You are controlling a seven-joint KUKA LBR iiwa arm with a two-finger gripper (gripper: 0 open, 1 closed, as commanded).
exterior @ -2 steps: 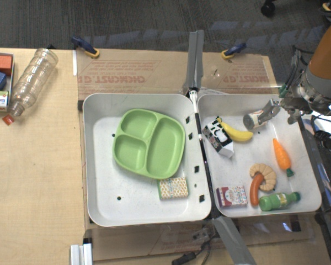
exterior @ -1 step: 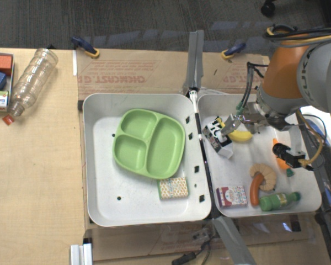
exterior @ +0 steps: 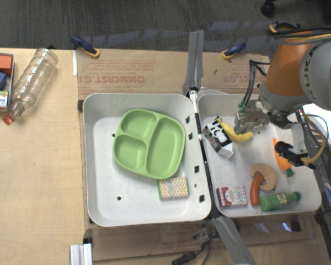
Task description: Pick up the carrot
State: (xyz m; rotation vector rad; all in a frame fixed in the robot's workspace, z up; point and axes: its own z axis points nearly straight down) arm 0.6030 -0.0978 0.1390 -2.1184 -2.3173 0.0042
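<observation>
In the right bin (exterior: 315,203), near its right wall, lies the carrot (exterior: 281,151): short, orange, tapered, partly hidden by black cable. Gripper (exterior: 244,123) hangs over a curved yellow banana (exterior: 237,134); grip state can't be made out. Left bin holds a smooth green sectioned plate (exterior: 149,143).

Your carrot (exterior: 279,153), orange with a dark green stub end, lies tilted near the right bin's far-right wall, right of the claw (exterior: 244,127) and nearer you.
</observation>
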